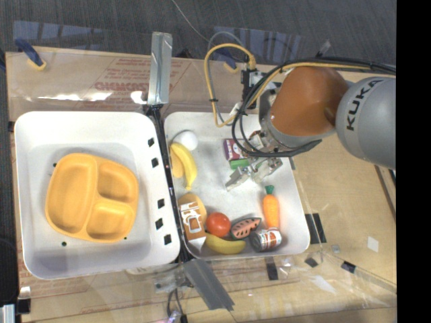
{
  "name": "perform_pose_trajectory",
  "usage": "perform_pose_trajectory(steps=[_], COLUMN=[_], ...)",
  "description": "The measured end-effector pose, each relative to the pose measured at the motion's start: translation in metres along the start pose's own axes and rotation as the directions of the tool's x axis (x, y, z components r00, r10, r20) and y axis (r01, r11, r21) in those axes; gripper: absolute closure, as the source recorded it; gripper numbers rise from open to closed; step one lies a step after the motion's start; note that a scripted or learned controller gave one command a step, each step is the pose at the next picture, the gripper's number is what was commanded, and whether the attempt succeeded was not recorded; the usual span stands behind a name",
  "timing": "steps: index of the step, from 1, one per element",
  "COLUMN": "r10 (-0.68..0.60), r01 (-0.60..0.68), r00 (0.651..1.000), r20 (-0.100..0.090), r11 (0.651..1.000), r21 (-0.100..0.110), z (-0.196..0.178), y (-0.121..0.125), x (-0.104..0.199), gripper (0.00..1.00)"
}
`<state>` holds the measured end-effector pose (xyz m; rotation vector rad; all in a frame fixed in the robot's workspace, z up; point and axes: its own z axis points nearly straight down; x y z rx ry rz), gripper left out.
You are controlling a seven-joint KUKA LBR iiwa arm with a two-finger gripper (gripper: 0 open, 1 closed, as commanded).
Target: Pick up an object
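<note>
The pincer point(252, 171) is down in the right-hand shallow white plastic bin point(291, 180), near its middle, metal fingers point(237, 177) spread fairly wide with nothing between them that I can see. Task doesn't say which object, so here's what's lying around it. Just beside the pincer on the far side is a small purple-and-green packet point(233, 151), partly covered by the wrist, so I can't read what it is. Just right and toward the front is an orange toy carrot with a green top point(271, 208), long axis running front to back, green end pointing at the pincer. Left of that, along the bin's left wall, a yellow plastic banana point(184, 164) curves front to back, with a small white ball point(186, 140) touching its far end.

The front edge is crowded: an orange-and-white box point(192, 219), a red tomato point(217, 223), a second yellow banana point(224, 245) lying crosswise, a dark oval thing with red stripes point(246, 227) that I can't identify, and a small can point(267, 239) on its side, all packed close together.

The left white bin point(27, 140) holds a yellow divided plastic tray point(91, 197). Both sit on the cardboard-covered tabletop point(337, 200). The grey arm with its orange band point(306, 103) hides the right bin's far right corner.
</note>
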<state>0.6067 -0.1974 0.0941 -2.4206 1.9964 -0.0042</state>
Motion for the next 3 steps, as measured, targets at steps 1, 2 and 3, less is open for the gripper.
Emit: perform_pose_trajectory(steps=[1,2,3], r10=[0.000,0.000,-0.004], r01=[0.000,0.000,0.004], r00=[1.000,1.000,1.000], r20=[0.000,0.000,0.001], r11=[1.000,1.000,1.000], r21=[0.000,0.000,0.002], z=[0.000,0.000,-0.011], y=[0.000,0.000,-0.002], x=[0.000,0.000,-0.002], gripper=[0.00,0.00,1.00])
